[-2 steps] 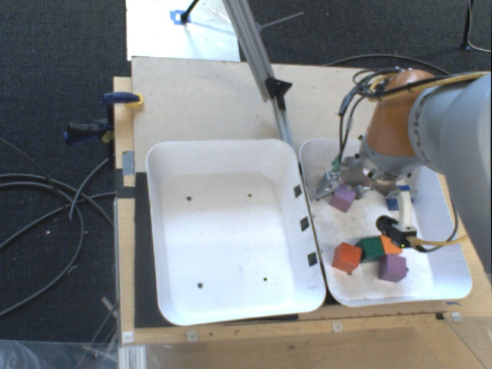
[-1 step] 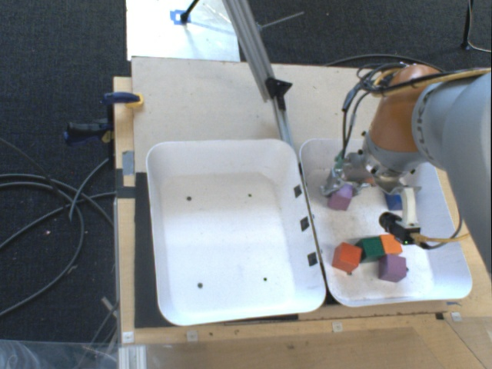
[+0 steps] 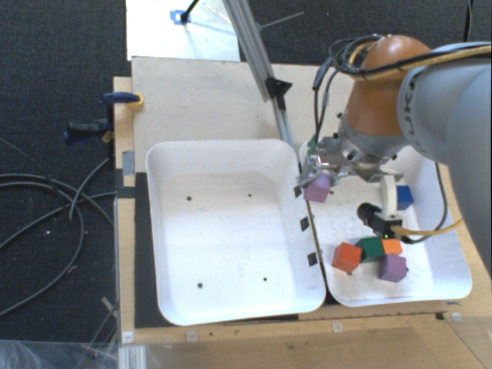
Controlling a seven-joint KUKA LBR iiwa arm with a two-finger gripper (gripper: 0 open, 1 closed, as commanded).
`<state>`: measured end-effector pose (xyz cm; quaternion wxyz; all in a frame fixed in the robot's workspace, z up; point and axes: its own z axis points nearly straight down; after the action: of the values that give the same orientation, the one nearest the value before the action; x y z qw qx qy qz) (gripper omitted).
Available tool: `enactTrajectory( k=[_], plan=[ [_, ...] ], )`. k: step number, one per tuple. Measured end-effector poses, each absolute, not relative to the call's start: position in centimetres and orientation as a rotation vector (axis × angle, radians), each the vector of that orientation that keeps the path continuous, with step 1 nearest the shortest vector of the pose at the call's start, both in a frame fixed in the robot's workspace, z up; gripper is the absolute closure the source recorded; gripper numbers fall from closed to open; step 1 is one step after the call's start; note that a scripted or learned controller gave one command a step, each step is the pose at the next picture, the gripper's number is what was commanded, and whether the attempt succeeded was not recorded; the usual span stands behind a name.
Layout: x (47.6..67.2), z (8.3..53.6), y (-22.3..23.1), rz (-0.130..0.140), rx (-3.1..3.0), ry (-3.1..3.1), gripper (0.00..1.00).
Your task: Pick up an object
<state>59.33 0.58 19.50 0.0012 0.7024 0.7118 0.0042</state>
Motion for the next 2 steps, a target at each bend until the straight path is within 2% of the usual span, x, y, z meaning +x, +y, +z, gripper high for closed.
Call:
enactTrajectory(
  k=[1, 2],
  plan=[
    [62.3, 19.1, -8.3, -0.001, 2.223, 2.212, 1.0],
    [66.4, 19.1, 1.2, 0.009, 2.206, 2.237, 1.0]
  ],
)
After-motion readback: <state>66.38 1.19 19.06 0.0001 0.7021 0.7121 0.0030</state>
